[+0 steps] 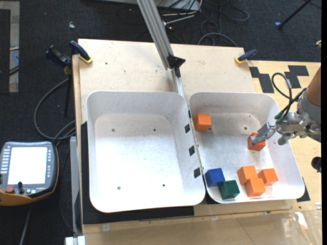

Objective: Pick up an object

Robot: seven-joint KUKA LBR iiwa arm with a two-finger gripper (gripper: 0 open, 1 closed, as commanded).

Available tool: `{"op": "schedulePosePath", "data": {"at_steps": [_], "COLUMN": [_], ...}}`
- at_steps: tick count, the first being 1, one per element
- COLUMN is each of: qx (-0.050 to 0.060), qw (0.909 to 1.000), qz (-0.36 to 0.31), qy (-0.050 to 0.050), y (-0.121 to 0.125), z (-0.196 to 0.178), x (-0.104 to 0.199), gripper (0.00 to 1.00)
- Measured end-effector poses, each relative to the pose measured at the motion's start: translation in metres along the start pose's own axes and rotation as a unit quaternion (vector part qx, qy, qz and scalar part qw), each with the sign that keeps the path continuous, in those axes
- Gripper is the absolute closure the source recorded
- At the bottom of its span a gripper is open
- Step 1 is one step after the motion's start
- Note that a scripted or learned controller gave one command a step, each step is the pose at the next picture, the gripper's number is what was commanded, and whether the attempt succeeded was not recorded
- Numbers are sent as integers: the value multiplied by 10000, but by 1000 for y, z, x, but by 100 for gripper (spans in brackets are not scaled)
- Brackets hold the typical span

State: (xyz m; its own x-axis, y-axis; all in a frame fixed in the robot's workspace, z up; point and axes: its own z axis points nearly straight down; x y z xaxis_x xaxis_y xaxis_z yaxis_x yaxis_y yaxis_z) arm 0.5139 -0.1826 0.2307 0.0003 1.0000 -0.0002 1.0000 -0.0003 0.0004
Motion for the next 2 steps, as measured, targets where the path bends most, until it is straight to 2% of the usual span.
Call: {"op": "schedulePosePath", "data": {"at_steps": [1,2], "qx": [19,-55], "qw": [10000,10000], "qz": [-18,-25], "qy": [4,-32], "y": [32,92], "z": [49,122], "x": [-3,-6], "gripper": [0,0]}}
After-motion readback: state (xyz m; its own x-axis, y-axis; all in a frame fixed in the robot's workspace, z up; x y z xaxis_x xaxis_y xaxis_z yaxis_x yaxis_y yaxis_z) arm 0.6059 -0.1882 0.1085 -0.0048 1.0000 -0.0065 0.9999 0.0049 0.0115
